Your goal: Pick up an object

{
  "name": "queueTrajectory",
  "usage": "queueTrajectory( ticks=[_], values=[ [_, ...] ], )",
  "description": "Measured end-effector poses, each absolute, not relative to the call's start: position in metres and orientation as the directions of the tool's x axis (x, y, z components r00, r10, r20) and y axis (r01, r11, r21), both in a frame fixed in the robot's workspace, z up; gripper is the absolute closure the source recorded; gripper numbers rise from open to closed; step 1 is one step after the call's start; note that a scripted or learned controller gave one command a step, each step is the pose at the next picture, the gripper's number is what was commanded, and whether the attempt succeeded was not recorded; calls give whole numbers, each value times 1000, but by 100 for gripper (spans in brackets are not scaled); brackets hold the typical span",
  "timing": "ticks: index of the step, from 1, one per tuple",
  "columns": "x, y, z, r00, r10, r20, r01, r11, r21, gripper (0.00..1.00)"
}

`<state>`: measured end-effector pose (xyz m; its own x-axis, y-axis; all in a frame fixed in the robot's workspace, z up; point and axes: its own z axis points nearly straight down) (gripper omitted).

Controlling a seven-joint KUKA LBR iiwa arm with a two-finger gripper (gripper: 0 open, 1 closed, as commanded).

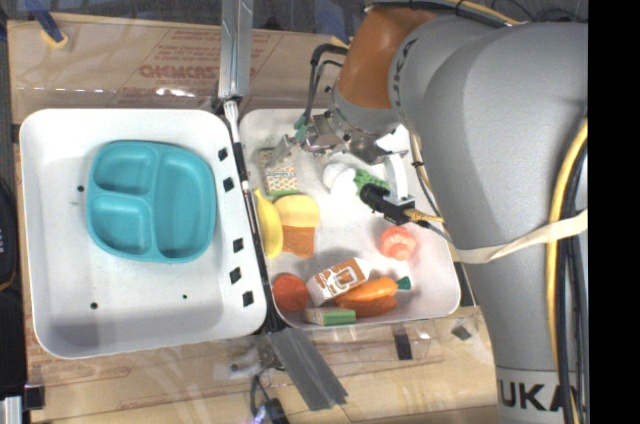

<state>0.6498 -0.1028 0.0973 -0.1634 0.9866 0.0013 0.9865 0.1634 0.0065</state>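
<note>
A teal divided plate [152, 200] is seen in the left bin [50, 242]; toy foods, among them a banana [268, 224] and a carrot [372, 292], are crowded in the right bin [440, 297]; the tool [318, 137] is lowered over its far end, its state not discernible
</note>
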Motion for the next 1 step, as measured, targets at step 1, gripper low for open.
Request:
queueTrajectory(
  ticks=[1],
  values=[
    [658,-152,263,-110,994,-3,994,110,6,0]
  ],
)
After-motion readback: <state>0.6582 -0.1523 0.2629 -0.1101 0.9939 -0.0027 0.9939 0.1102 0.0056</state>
